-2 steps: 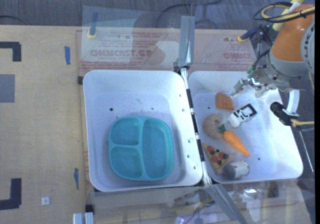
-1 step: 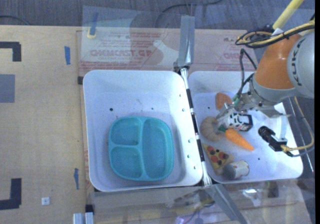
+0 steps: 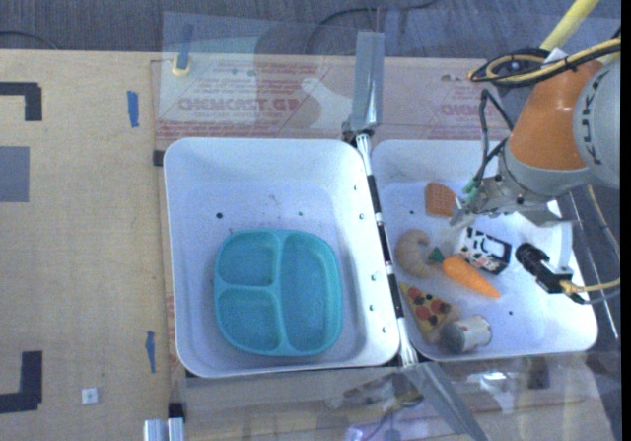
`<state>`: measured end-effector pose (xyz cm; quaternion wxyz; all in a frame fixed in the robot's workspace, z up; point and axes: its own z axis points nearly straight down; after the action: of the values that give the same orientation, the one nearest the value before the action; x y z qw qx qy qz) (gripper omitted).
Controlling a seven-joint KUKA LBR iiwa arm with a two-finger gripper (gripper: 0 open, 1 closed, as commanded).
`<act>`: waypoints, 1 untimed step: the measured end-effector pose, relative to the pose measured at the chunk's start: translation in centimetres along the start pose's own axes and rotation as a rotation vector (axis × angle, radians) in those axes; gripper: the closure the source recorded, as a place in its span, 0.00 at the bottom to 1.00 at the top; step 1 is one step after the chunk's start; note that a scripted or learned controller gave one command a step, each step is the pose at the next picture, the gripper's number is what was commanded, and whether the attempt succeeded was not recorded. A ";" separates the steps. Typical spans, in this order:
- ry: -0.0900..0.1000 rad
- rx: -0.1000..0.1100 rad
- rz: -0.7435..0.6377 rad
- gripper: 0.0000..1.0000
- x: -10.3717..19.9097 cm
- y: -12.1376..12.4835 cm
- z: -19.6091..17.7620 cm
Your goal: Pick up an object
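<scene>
- The left bin (image 3: 197, 183) carries one teal divided plate (image 3: 279, 291) toward its front edge. Its back half is bare, with plenty of room, but it is well apart from the gripper.
- The right bin (image 3: 537, 316) carries all the small things, crowded toward its left wall and front-left corner. Its right side and front-right corner are the open room.
- The arm (image 3: 557, 128) leans in over the right bin's back-right corner, and the gripper (image 3: 471, 204) sits low over the back half. We cannot tell whether it is spread or pressed together, and we see nothing held.
- The carrot (image 3: 470, 276) lies near the bin's middle, just beside a black-and-white piece (image 3: 485, 250). A descent there could catch both or knock one aside.
- The tan curved piece (image 3: 414, 252) and the pizza slice (image 3: 429, 308) lie close to the left wall, which we judge could block a closing.
- The grey can (image 3: 465, 332) near the front edge might roll away.
- The orange piece (image 3: 441, 198), just beside the gripper toward the back-left, looks the likeliest pick. It appears flat, so it could slip.
</scene>
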<state>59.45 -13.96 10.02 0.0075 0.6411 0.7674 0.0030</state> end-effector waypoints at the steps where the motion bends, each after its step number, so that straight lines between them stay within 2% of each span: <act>1: 0.000 0.000 0.000 0.00 0.0 0.0 0.0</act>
<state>59.44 -13.95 10.01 0.0074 0.6411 0.7674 0.0030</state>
